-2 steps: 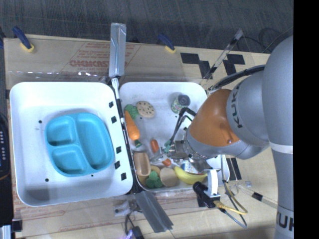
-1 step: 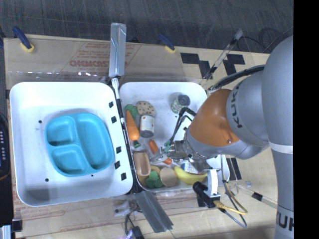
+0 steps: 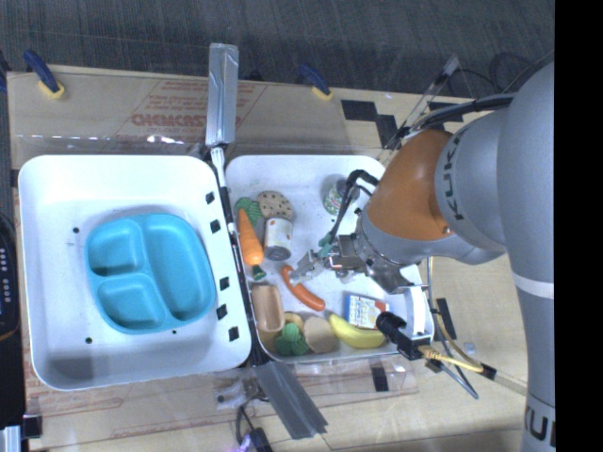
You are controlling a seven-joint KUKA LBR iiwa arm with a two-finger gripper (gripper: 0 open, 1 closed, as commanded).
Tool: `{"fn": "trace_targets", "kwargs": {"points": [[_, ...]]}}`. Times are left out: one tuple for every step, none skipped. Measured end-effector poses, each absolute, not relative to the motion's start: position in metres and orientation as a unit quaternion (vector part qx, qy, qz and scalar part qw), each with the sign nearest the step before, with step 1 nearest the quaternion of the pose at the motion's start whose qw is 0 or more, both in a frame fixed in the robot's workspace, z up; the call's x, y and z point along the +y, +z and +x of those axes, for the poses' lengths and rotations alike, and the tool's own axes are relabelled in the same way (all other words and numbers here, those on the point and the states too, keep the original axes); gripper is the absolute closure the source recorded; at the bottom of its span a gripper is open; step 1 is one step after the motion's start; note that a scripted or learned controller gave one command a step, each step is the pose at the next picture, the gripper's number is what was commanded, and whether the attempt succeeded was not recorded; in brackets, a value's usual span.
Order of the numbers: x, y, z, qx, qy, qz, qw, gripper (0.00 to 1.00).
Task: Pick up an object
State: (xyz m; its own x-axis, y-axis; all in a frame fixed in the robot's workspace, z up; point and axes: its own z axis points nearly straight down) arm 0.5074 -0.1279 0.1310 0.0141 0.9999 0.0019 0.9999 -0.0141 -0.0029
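At the bottom of the frame, a curved yellow plastic banana (image 3: 354, 331) lies against the near wall of the right-hand shallow white bin (image 3: 283, 165), beside a green leafy toy vegetable (image 3: 291, 341) and a small blue-and-white carton (image 3: 361, 307). Just above them, right of centre, the robot's metal two-finger hand (image 3: 308, 268) hovers over a red-orange toy sausage (image 3: 303, 289), nothing visibly between its fingers; how wide they stand cannot be told. An orange toy carrot (image 3: 250, 238) lies further up, to the left. This looks like the approach step: next the hand must settle onto one item and close. At left, a sky-blue divided plastic tray (image 3: 149, 271) rests in the left-hand white bin (image 3: 38, 281).
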Motion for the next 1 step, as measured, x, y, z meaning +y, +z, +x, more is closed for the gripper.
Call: {"fn": "trace_targets", "kwargs": {"points": [[-0.1141,0.0904,0.5031,-0.704,0.0011,-0.71,0.002,0.0]]}}
